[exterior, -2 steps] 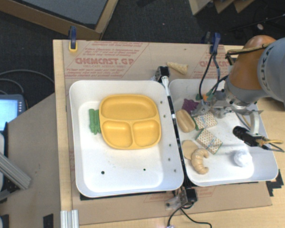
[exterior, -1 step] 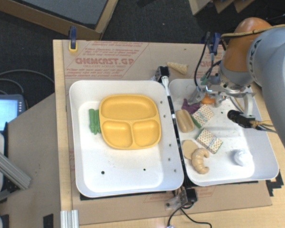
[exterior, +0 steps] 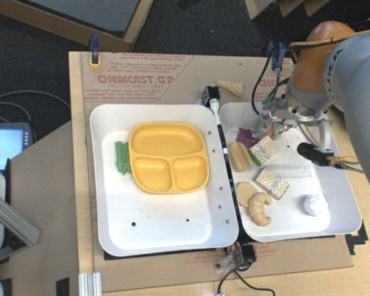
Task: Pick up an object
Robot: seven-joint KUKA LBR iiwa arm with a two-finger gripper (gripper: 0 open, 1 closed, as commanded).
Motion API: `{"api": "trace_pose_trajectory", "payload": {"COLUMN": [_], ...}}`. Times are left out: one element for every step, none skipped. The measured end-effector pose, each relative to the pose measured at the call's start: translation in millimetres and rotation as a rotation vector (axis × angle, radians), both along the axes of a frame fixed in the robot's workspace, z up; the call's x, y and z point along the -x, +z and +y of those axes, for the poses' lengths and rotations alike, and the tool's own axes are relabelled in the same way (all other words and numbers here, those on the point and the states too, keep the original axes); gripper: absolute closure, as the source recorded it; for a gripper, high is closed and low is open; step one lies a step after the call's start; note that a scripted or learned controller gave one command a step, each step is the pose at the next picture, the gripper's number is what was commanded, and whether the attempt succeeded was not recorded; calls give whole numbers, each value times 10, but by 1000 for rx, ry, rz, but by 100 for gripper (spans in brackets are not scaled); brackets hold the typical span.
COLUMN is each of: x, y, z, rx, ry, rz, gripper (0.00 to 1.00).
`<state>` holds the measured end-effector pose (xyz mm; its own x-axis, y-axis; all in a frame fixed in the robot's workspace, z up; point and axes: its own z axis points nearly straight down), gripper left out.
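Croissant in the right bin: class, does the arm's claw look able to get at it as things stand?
Probably yes: the croissant lies uncovered near the bin's front, with only a patterned packet close beside it, and the claw is over the same bin.

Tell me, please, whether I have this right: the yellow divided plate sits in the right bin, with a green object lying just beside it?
Not quite. The camera view shows the yellow divided plate in the left bin, not the right bin. The rest stands: the green object lies just beside it, along the edge farther from the arm.
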<state>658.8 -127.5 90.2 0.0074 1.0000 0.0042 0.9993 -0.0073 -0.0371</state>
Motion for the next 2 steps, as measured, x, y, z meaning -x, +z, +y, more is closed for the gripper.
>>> {"api": "trace_pose_trajectory", "payload": {"x": [556,540], "y": [913,861], "z": [211,203], "rx": [2,4], "ry": [6,7], "rz": [-38,-36], "gripper": [100,0]}}
